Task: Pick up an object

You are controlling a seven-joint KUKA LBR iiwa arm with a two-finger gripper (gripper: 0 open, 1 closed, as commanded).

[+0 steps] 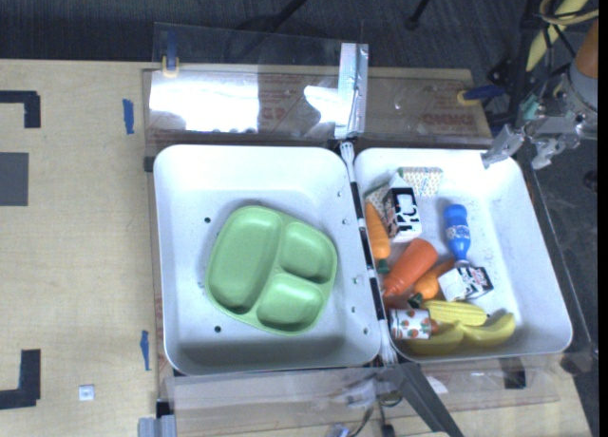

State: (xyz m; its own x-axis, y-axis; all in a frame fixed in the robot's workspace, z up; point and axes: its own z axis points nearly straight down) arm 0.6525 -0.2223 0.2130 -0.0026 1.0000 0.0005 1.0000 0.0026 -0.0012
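Orange carrot [410,266] lies mid right bin [532,236]; I see the gripper [543,137] at the upper right, grip state unclear.

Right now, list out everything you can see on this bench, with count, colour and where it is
Bins: two, white, side by side on the bench.
Divided plate: one, green, three compartments, middle of the left bin.
Carrot: one, orange, centre of the right bin.
Bottle: one, blue with a white label, right of the carrot.
Carton: one, black and white, above the carrot.
Corn cob: one, yellow, near edge of the right bin.
Banana: one, yellow, beside the corn cob.
Clear plastic sheet: one, behind the left bin.
Gripper: one, grey, above the right bin's far right corner.
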